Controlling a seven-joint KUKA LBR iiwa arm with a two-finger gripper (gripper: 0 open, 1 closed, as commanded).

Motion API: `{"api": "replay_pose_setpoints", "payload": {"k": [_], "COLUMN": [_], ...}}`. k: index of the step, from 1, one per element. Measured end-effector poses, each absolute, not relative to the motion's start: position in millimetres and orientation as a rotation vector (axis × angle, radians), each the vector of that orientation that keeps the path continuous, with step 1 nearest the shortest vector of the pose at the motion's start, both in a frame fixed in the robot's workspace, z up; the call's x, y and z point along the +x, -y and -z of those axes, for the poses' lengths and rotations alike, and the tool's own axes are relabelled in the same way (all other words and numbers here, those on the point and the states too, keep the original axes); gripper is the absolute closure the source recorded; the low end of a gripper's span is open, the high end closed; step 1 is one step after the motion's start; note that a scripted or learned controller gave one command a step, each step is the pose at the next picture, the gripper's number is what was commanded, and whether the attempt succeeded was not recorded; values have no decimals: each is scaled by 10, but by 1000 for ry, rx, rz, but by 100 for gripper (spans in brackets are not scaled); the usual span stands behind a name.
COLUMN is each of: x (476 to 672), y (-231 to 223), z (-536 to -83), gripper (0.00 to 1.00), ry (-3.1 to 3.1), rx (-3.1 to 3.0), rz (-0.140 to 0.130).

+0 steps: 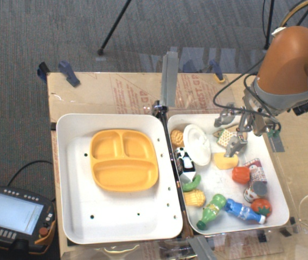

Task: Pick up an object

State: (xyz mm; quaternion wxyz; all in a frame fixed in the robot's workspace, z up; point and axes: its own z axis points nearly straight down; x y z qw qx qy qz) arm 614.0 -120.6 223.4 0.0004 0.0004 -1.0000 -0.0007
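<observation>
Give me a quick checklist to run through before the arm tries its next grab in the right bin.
1. Tool over right bin: ok.
2. Target beneath tool: yellow wedge sits just below it: ok.
3. Tool holding anything: cannot tell.
4. Room around wedge: white lid and red piece lie close beside it: not ok.
5. Left bin holds the yellow tray, away from the arm: ok.

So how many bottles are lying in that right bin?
2: a green bottle near the front edge, and a blue bottle just right of it. Others could be hidden under the clutter.
</observation>
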Motion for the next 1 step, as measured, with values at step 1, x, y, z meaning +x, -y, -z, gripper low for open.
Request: {"api": "replay_pose_setpoints", "payload": {"k": [1], "x": [5798], "y": [1529], "z": [-1160], "gripper": [0], "ry": [3128], "rx": [90], "rz": [8]}}
